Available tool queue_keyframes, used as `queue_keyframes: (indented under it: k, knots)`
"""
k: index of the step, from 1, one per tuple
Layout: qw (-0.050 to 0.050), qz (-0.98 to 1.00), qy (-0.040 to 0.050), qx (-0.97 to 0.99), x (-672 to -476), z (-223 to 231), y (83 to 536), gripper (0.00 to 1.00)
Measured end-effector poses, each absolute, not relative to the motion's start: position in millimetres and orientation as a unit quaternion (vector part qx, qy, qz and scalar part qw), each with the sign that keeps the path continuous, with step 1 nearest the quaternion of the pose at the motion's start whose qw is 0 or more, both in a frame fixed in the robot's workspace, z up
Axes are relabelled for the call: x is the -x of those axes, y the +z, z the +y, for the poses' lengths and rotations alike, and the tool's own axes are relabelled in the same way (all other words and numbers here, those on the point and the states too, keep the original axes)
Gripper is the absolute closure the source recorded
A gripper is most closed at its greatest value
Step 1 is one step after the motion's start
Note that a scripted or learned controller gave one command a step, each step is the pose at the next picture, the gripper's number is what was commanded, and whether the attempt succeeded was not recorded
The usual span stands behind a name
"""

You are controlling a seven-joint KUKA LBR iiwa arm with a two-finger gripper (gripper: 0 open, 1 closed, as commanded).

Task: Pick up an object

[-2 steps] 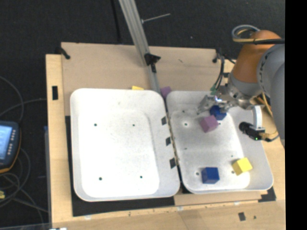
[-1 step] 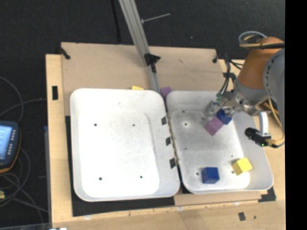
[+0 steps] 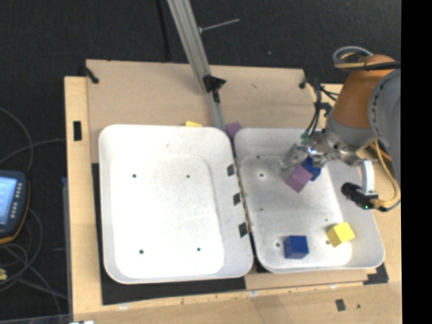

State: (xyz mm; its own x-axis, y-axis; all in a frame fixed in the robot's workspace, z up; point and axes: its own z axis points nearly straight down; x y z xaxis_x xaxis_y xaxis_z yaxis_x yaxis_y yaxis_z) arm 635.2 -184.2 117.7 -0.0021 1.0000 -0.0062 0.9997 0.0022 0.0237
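Item 1. Gripper [image 3: 302,160]: on the grey arm with its orange band [image 3: 354,100], reaching in from the right, low over the upper part of the right bin [image 3: 364,248]. Whether its pincer is apart, together or clamped cannot be told; the tip is too small and cluttered to read.

Item 2. Purple block [image 3: 298,178]: inside the right bin, tilted, directly at the tip of the gripper and touching or nearly touching it (the likeliest object of the task). A small blue part sits just above it at the wrist end; whether that belongs to the tool or is a separate piece cannot be told.

Item 3. Blue cube [image 3: 295,246]: near the front wall of the right bin, well apart from the gripper.

Item 4. Yellow cube [image 3: 341,233]: just right of the blue cube, also well apart from the gripper.

Item 5. Left bin [image 3: 115,201]: beside the right bin, sharing the middle edge.

Step in hand, by judgement: the grasp attempt on the purple block, at or near the point of contact. Lifting is not yet shown.

Next move calls for: a firm closure across two opposite faces of the block, then a straight lift. The tilt suggests a corner grip may slip.
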Motion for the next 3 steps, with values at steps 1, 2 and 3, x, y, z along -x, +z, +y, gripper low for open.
queue_keyframes:
  k: [1,2,3]
  knots:
    - [0.011,0.709,0.0058,-0.705,-635.3,-184,118,0.0]
    - [0.005,0.708,0.0026,-0.706,-613.8,-187,283,0.0]
    - [-0.002,0.707,-0.0024,-0.707,-593.5,-179,177,0.0]
